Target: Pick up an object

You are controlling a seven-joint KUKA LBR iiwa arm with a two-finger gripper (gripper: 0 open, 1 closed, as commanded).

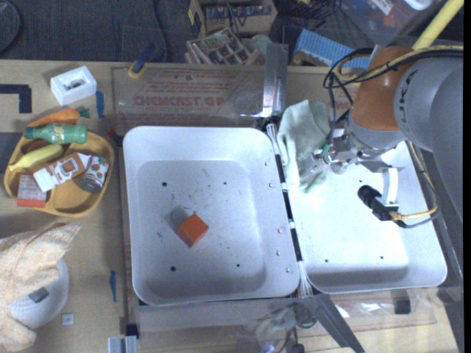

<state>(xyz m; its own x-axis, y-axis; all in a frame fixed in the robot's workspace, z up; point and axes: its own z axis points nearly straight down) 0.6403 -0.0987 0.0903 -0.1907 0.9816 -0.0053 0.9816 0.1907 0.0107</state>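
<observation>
Bright overhead light, white bins (pixel 140 153) glaring (soft focus).

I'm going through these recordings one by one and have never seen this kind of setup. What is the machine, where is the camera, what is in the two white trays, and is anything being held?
The single camera sits above a bench and looks down at a slant. The grey machine with the orange band is a robot arm reaching in from the right. At its end is a gripper, a two-finger clamp for picking things up.

Two shallow white bins sit side by side. The left bin holds a small orange block. The right bin has a pale cloth bunched in its upper left corner, draped partly over the rim.

The gripper is down at the edge of that cloth, touching or nearly so. Its fingers are too small and blurred to judge, so I cannot say it holds anything.
</observation>
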